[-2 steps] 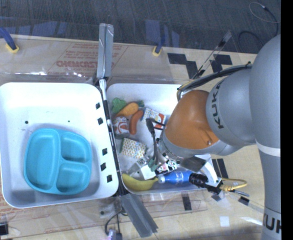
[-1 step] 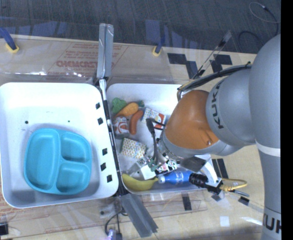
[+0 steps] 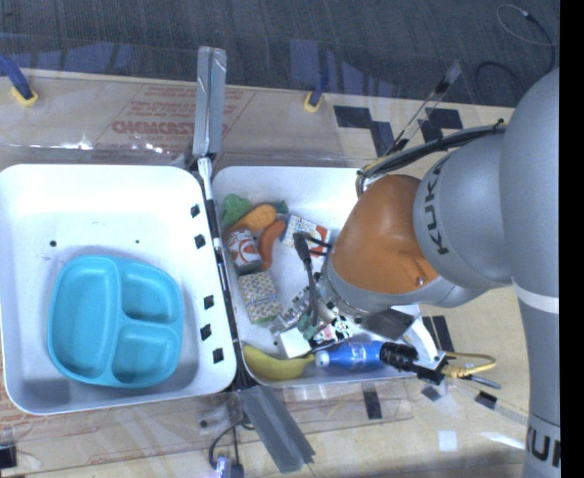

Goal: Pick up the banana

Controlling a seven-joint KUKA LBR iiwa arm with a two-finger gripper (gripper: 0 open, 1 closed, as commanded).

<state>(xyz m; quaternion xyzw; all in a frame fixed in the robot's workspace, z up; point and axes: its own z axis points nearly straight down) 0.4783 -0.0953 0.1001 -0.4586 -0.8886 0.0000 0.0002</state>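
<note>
Arm (image 3: 471,217) reached in from the right, over the right bin (image 3: 272,179); its orange band hung above the clutter. Gripper (image 3: 310,312) sat low among the items near the bin's middle; whether it was open or gripping anything, I could not tell.

Banana (image 3: 272,364) lay along the bin's near edge, just beside a blue bottle (image 3: 357,356). A carrot (image 3: 256,217), red can (image 3: 245,251) and patterned sponge (image 3: 259,295) sat towards the divider. Left bin (image 3: 33,197) held a blue divided tray (image 3: 113,319).
</note>
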